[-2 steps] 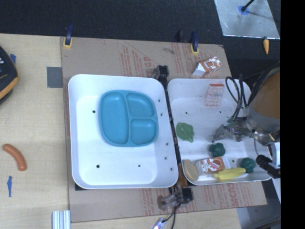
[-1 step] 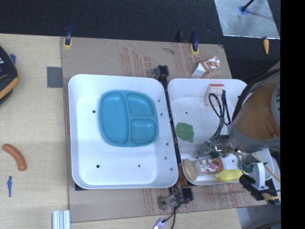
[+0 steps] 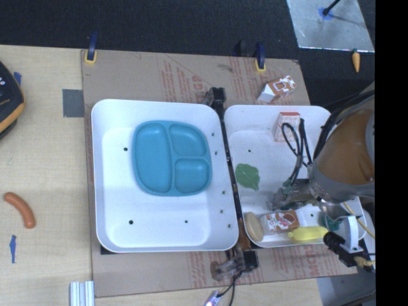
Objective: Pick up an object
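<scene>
Camera view, as we list it: two shallow white bins, smooth moulded plastic with rounded corners, side by side on a brown cardboard sheet over a pale wood-grain counter (image 3: 44,164).

Left bin (image 3: 111,171): one blue plate (image 3: 171,157), glossy, rounded, with three compartments.

Right bin (image 3: 255,123): a green leaf-shaped piece (image 3: 248,176), soft-looking and matte, near the middle; a small white and red carton (image 3: 286,125) at the far edge; along the near wall a tan rounded piece (image 3: 253,227), a flat red and white packet (image 3: 282,222) just beside it, and a yellow banana-like piece (image 3: 307,235) touching the packet's near side.

Outside the bins: a second small carton (image 3: 278,89) on the cardboard beyond the right bin; a sausage (image 3: 20,209), orange-red and curved, on the counter at far left; blue and yellow clamps at the cardboard's far edge.

Arm (image 3: 347,155): grey, bulbous, with an orange band, over the right bin's right side, black cables looped beside it. The tool (image 3: 290,195) sits low in the right bin, just above the packet and right of the green piece. We cannot tell how far it stands open, nor whether it has hold of anything.
</scene>
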{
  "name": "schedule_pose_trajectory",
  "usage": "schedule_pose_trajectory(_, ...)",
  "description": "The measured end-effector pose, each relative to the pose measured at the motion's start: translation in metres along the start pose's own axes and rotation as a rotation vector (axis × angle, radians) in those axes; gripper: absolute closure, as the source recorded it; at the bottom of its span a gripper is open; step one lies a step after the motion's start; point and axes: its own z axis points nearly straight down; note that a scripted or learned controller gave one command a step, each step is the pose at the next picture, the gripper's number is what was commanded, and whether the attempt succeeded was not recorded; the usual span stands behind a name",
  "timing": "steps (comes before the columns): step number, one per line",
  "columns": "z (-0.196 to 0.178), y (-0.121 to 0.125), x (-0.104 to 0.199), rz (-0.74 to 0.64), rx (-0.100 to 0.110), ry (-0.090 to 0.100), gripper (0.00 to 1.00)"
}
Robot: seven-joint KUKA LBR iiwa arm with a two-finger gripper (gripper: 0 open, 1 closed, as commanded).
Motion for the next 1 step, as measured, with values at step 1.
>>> schedule_pose_trajectory(1, -0.0917, 0.0915, 0.0600, 0.005, -0.005, 0.001, 1.00)
